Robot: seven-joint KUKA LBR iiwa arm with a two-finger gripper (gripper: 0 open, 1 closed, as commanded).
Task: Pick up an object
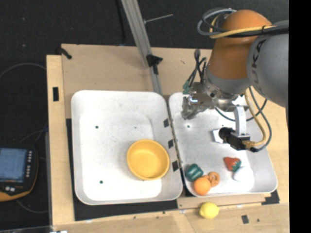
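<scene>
Your gripper [190,108] hangs at the right bin's [262,161] far-left corner; I cannot tell its grip. The candidates cluster along the near edge: orange fruit [202,185], green block [194,171], strawberry [232,163].

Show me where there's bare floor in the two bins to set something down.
Left bin: bare everywhere but the yellow bowl near its front right. Right bin: bare in the middle, between the gripper and the front. Crowded: its front edge, with green piece, oranges, strawberry.
</scene>
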